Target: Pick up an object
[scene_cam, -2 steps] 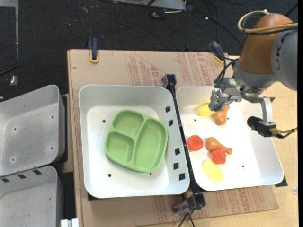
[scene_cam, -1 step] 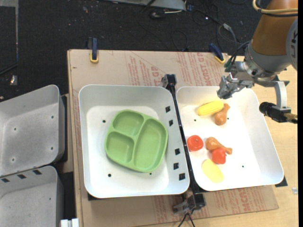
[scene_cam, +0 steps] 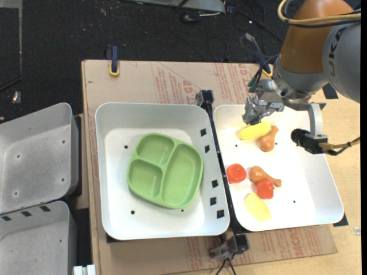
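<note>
Camera view: two white bins sit side by side on the bench. The left bin (scene_cam: 109, 153) holds a green divided tray (scene_cam: 165, 169) near its centre, with bare floor on all sides of it. The right bin (scene_cam: 321, 193) has open floor along its 3 o'clock and 6 o'clock edges. Its objects cluster toward the shared wall: a yellow banana-shaped piece (scene_cam: 254, 132) at 12 o'clock, an orange pear-shaped piece (scene_cam: 268, 141) touching it, a red round piece (scene_cam: 235, 173), an orange drumstick-shaped piece (scene_cam: 262, 175), a small red piece (scene_cam: 265, 189) and a pale yellow piece (scene_cam: 257, 207) at 6 o'clock.

The arm reaches in from 2 o'clock (orange band uppermost), wrist angled down. The gripper (scene_cam: 253, 117) hangs just above the banana-shaped piece's upper end; its opening cannot be told, and contact is unclear.
</note>
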Robot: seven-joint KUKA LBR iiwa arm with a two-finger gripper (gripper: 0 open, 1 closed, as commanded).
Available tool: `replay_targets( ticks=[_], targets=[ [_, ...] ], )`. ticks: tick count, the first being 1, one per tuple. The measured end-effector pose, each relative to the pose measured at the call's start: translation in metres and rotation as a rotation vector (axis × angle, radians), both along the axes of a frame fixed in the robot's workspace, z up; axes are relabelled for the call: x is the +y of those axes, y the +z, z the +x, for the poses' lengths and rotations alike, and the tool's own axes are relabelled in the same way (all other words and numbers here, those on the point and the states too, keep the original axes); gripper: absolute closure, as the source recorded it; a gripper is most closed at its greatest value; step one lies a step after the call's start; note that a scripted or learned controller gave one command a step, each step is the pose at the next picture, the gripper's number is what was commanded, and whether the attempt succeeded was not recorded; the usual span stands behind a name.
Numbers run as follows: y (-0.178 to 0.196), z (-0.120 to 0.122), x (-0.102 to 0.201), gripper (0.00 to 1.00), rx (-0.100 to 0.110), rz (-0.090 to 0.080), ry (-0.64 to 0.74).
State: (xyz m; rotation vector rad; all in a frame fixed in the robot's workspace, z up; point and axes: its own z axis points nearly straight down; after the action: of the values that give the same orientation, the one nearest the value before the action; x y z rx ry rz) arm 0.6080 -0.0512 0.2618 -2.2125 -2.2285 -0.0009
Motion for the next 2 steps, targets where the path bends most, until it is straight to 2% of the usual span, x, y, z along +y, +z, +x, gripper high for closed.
replay_targets(
  ticks=[2],
  targets=[
    [-0.011,-0.045,0.094,1.00,0.003,0.000,0.000]
  ],
)
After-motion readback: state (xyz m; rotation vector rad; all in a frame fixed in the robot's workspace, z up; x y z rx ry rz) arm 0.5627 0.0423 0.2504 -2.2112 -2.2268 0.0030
